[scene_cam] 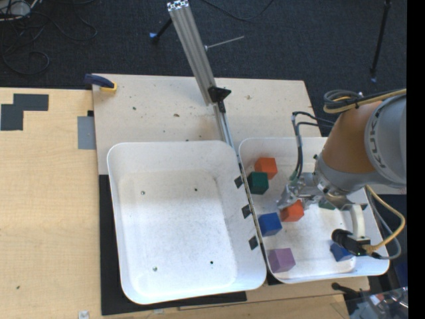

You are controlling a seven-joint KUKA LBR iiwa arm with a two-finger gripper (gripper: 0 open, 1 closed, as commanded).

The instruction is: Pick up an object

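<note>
No readable text, labels or numbers anywhere.

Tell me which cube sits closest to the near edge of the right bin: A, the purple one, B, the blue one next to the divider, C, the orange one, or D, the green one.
A: the purple cube lies by the near rim of the right bin, below the blue cube, green cube and orange cube.

Blocks (269, 224) crowding right bin (312, 271)
</note>
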